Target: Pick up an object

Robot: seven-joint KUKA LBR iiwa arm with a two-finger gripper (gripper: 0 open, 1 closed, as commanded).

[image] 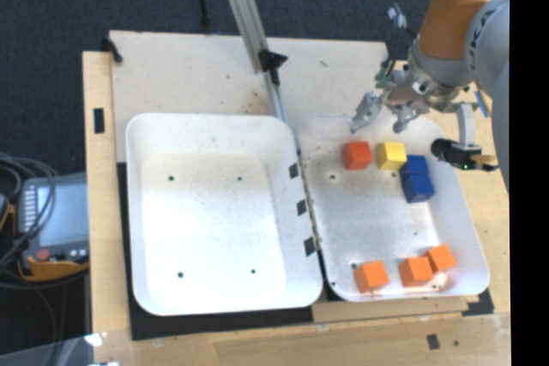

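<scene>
My gripper (383,119) hangs open above the far edge of the right bin (377,210), with nothing between its fingers. Just below it lie an orange cube (358,155) and a yellow cube (392,154), side by side. A blue block (417,177) sits to the right of the yellow cube. Three more orange blocks rest along the near wall of the right bin: one (371,275), a second (416,270) and a third (442,258).
The left bin (214,210) stands beside the right one, their walls meeting in the middle. A slanted metal rail (244,4) rises from the bench behind the bins. A screen and cables (43,219) lie off the bench's left side.
</scene>
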